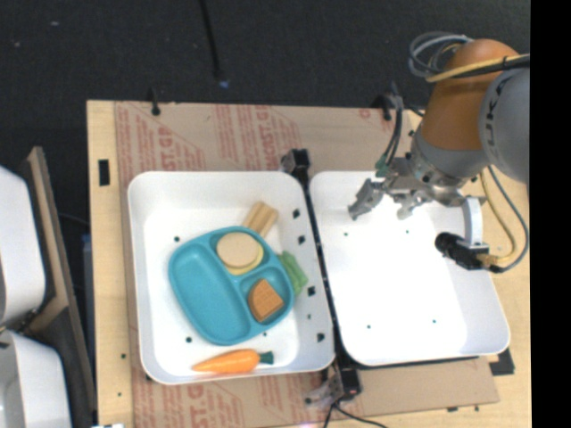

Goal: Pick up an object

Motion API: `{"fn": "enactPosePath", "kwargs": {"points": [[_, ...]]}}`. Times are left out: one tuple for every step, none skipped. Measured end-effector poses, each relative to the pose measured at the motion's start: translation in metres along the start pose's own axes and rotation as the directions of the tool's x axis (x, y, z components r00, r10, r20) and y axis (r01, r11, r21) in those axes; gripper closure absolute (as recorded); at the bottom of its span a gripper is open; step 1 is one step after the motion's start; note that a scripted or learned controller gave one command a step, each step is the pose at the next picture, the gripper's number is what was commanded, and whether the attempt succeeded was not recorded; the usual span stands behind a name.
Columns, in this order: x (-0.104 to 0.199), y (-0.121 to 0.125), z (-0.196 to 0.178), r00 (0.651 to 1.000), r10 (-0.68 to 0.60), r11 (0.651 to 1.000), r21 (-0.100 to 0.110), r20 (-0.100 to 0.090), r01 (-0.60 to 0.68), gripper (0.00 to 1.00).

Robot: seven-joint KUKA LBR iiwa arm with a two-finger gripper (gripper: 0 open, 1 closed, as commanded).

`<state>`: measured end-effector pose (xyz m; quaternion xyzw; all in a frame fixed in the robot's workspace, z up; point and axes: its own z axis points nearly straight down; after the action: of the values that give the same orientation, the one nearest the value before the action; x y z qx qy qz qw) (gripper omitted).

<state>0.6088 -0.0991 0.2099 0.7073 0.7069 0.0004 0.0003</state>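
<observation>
While the gripper (pixel 385 200) hangs over the upper left part of the right bin (pixel 464 328), its two fingers stand spread apart with nothing between them. All the objects lie well apart from it in the left bin (pixel 152 239): a blue divided tray (pixel 203 294) carries a round tan biscuit (pixel 240 251) and a brown bread-like piece (pixel 266 300); a wooden block (pixel 260 217) touches the tray's upper edge, a green piece (pixel 294 272) sits at its right edge, and an orange carrot (pixel 230 361) lies near the bin's front wall. Red lettering on the cardboard sheet (pixel 205 136) beneath the bins is too small to read.
</observation>
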Motion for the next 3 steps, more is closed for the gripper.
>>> {"fn": "enactPosePath", "kwargs": {"points": [[-0.013,0.004,0.052,1.000,0.001,1.000,0.005,0.001,-0.001,0.00],[-0.009,0.001,0.015,1.000,0.000,1.000,-0.003,0.001,0.000,0.00],[-0.021,0.001,0.063,1.000,0.001,1.000,0.004,0.000,-0.001,0.00]]}}
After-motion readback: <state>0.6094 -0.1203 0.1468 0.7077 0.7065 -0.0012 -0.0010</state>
